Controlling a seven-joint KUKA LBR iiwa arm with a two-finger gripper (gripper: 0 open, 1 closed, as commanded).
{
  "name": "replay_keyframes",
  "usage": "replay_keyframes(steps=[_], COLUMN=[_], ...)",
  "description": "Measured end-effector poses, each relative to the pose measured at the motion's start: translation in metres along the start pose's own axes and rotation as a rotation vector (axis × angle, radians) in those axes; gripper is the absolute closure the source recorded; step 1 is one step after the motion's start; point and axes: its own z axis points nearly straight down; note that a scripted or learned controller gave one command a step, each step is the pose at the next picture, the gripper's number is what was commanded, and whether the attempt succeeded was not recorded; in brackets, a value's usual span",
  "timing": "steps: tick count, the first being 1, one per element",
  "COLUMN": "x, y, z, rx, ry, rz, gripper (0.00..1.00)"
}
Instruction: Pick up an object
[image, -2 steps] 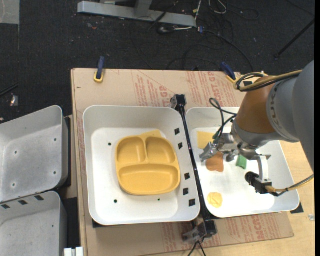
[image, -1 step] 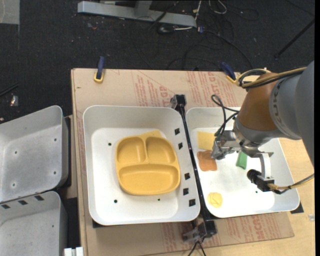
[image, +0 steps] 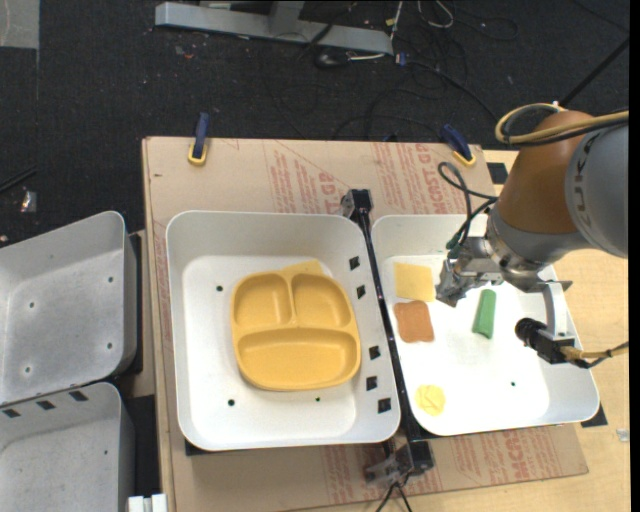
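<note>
In the right bin (image: 560, 405) lie a pale yellow flat square (image: 413, 280), a brown flat piece (image: 413, 322) just below it, a green stick (image: 485, 312) to their right and a small yellow round thing (image: 430, 399) near the front. My gripper (image: 452, 286) hangs low over the bin between the yellow square and the green stick, close to the square's right edge. Nothing shows between the fingers.
The left bin (image: 195, 400) holds a yellow divided tray (image: 296, 332). A black divider rail (image: 378, 310) runs between the two bins. White bin lids (image: 60, 300) lie off the bench at the left. Blue and yellow clamps (image: 200, 138) grip the board's far edge.
</note>
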Motion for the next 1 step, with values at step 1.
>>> replay_keyframes(steps=[1], x=[-0.0002], y=[0.0018], z=[-0.0534], rx=[0.0], ry=[0.0], rz=[0.0], gripper=[1.0])
